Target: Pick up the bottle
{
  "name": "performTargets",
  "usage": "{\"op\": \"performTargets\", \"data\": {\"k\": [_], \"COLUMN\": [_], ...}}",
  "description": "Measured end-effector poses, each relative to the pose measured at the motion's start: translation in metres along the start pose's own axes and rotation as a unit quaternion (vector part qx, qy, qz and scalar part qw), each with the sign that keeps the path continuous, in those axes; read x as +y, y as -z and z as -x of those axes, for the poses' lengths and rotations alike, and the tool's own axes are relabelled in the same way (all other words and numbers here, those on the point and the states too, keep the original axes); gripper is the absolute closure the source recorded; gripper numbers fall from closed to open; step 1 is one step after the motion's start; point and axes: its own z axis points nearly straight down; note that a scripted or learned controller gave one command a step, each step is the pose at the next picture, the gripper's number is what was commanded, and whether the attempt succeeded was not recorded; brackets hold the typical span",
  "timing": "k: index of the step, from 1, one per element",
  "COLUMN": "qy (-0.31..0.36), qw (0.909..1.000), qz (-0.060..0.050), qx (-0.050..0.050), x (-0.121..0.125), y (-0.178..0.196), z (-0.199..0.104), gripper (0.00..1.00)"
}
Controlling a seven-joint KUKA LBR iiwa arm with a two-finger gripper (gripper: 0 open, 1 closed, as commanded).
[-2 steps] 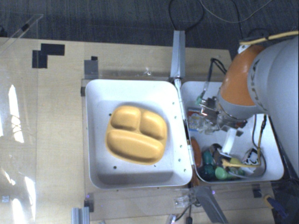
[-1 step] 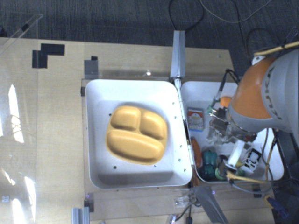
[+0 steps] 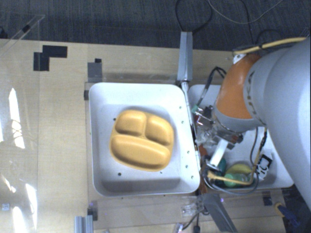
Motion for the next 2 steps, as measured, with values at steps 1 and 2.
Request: {"op": "performTargets", "data": {"k": [1,2], "qy": [0.000,-0.023], "qw": [1.0000,0.9997], "qz": [0.000,-0.001], "qx": [0.000,-0.001], "x": [0.000,-0.041], "y": [0.000,-0.001], "z": [0.000,-0.036], "gripper": [0.00,0.00]}}
